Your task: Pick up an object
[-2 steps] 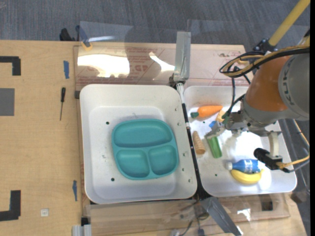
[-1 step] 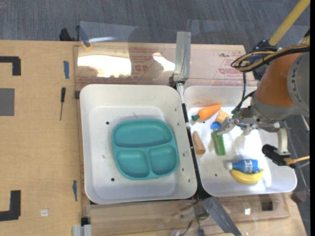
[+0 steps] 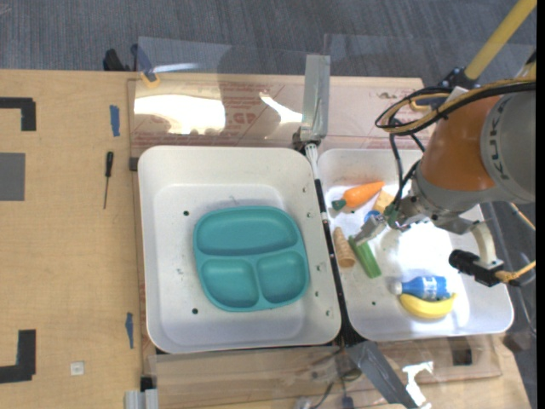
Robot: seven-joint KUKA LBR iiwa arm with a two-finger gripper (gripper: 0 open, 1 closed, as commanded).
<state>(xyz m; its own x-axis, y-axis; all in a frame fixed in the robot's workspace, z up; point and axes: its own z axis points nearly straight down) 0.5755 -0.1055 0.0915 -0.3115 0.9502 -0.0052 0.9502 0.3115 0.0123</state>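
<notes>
Hovering low in right bin (image 3: 502, 318), tool (image 3: 393, 218) sits just above green stick (image 3: 367, 257); stick's long axis runs toward bin's front edge; finger state indiscernible.

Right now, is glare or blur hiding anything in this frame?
Camera view: glare washes the clear sheet behind the bins and blows out the right bin floor below the gripper; the teal plate, carrot and banana read clearly; the small objects near the gripper look soft.
</notes>
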